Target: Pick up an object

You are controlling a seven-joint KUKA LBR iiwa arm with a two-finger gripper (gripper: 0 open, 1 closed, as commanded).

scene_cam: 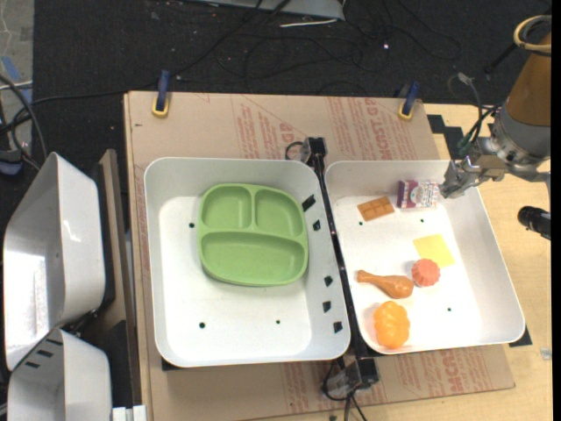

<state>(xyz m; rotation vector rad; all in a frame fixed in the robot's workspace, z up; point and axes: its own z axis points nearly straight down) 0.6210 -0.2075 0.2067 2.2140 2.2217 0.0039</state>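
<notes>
The gripper [458,179] hung at the upper right rim of the right bin [491,261], and from this slant I could not tell how it was set; it sat just beside the small purple-and-white carton [417,194], at that carton's three o'clock, and contact between the two was too fine to call. Nothing was visibly held. The carton lay on its side near the bin's far wall, its long axis running nine to three, white end toward the gripper. At its nine o'clock sat a flat orange cracker [376,208], tilted a touch, long side roughly eight to two. Down toward the middle, a yellow square slice [434,250] lay flat, with a pink round toy [425,272] touching its six o'clock edge. A toy drumstick [386,281] stretched nine to three just beside the pink piece, thin end at nine o'clock, fat end toward three. An orange fruit-like toy [392,324] sat at the drumstick's six o'clock, near the front wall. The arm [526,112] came in from two o'clock, grey wrist low over the rim, orange band above it. Over in the left bin [175,323], a green divided plate [253,234] rested flat, its two small compartments at twelve o'clock.
</notes>
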